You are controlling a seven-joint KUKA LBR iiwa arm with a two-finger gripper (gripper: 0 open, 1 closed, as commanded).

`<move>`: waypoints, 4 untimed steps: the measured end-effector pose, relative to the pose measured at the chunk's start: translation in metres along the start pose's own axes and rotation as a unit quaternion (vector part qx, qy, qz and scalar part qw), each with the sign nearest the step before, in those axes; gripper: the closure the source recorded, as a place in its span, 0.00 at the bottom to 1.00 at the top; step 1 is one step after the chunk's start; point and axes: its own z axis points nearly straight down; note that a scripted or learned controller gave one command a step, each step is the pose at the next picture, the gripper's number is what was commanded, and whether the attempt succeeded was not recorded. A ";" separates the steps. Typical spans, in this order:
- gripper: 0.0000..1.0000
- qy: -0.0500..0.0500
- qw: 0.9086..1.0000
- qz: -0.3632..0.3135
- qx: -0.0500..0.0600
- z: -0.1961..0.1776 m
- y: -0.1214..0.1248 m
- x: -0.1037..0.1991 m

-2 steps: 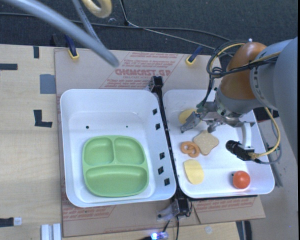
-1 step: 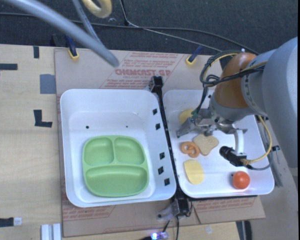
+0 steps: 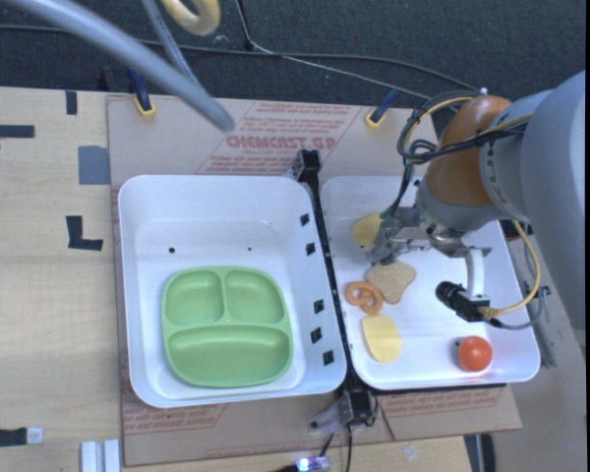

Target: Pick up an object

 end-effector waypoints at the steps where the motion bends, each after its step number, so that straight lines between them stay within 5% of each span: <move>1: 1.00 0.004 1.000 0.000 0.004 -0.042 -0.001 0.000; 2: 1.00 0.004 1.000 -0.001 0.003 -0.100 -0.002 0.010; 3: 1.00 0.004 1.000 0.000 0.005 -0.119 -0.001 0.010; 4: 1.00 0.005 1.000 -0.003 0.006 -0.130 -0.018 0.065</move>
